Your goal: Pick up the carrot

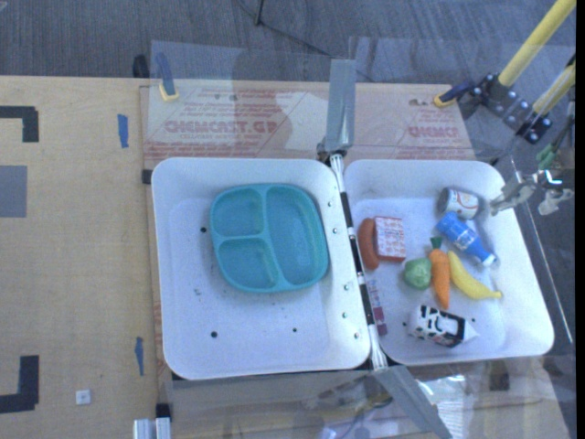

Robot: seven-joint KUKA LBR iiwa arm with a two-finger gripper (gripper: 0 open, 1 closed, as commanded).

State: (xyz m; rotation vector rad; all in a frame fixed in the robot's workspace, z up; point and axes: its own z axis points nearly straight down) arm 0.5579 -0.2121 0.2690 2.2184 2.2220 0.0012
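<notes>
The carrot (441, 277) lies in the right bin (526, 337), touching the banana (473, 280) on its right and the green ball (417, 273) on its left. The gripper (512, 195) hovers over the bin's far right edge, gripping nothing; whether it is open, I cannot tell.

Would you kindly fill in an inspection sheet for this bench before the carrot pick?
Surface: two white bins side by side, left bin and right bin.
Job's things: carrot lies in the right bin, between a green ball and a banana.
Clutter: teal divided plate in the left bin; hotdog, red packet, can, blue bottle, toy cow.
Grippers: pincer at the right bin's far right edge, apart from the carrot.
Cables: dark cable on the floor.
Surroundings: grey carpet, blue tape marks.
</notes>
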